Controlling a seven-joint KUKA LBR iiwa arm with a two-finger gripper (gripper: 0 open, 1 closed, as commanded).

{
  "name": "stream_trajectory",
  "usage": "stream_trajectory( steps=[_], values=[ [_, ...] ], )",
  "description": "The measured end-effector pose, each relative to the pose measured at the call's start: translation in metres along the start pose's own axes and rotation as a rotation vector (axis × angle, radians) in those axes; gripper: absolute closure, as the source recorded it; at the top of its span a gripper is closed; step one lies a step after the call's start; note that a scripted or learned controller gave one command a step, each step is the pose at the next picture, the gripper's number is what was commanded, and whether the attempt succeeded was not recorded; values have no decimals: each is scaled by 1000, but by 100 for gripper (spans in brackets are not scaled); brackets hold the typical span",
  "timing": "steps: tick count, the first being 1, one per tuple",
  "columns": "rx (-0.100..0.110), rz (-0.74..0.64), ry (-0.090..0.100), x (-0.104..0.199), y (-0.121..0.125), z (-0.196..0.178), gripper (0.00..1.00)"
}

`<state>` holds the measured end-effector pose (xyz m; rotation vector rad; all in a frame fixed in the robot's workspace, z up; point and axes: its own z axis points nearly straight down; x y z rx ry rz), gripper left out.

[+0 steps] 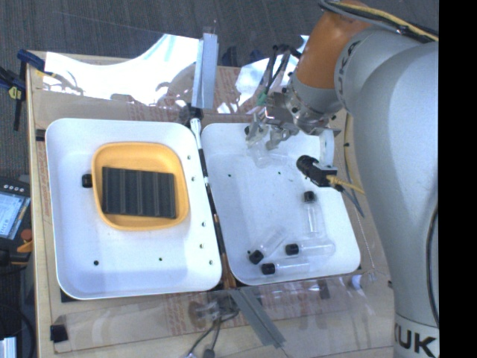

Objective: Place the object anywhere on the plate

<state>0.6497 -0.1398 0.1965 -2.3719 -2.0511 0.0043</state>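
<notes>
Two white bins side by side on counter (45, 327). Left bin (67, 252) holds yellow plate (138, 156) with dark ridged block (141, 192) on it. Right bin (231, 200) holds clear tubes with black caps (287, 250) near front edge. End effector (267, 134) at right bin's back; possibly clear object beneath, grip state unclear.

The plate (110, 160) lies in the left bin (67, 267), toward its far side, with a ridged pad (139, 192) on it. Several small vials (311, 213) lie in the right bin (235, 230), most near its front edge.
</notes>
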Motion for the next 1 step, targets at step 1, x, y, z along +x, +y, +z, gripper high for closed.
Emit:
stream_trajectory(
  steps=[1],
  values=[
    [0,0,0,0,0,0,0]
  ],
)
